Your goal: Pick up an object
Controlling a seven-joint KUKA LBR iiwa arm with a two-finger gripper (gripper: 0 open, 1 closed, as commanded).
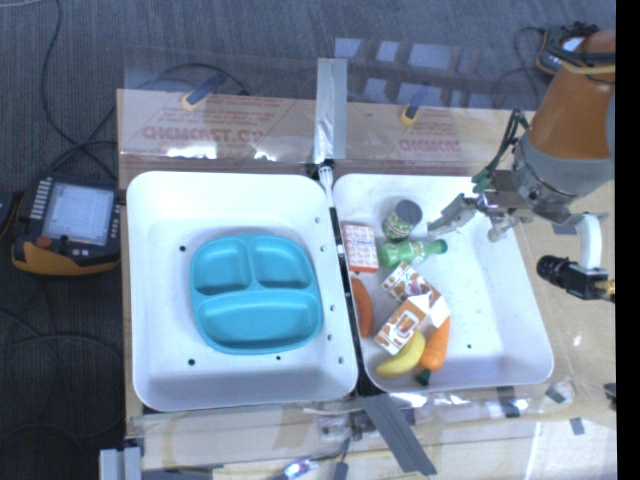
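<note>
Landmark: right bin (530,353), shallow, white, smooth plastic.

Near end of the right bin: banana (397,361), yellow, curved; carrot (433,346), orange, tapered, green stub, touching the banana; two small printed cartons (409,306), boxy, lying tilted.

Along its left wall: slim orange piece (363,306), elongated; red-and-white carton (360,247).

Middle of the bin: green bottle (412,251), glossy, lying on its side; round can (404,217), dark lid, just beyond the bottle.

Far right of the bin: gripper (478,213), grey metal, poised above the floor beside the bottle and can. Nothing between its fingers; jaws appear parted.

Beside the bin, left: second bin (160,368), holding a blue sectioned tray (256,291), matte, rounded corners.

Step in hand, by judgement: approach, no object taken. Next move calls for a descent onto the bottle or can, jaws spanning its width.
</note>
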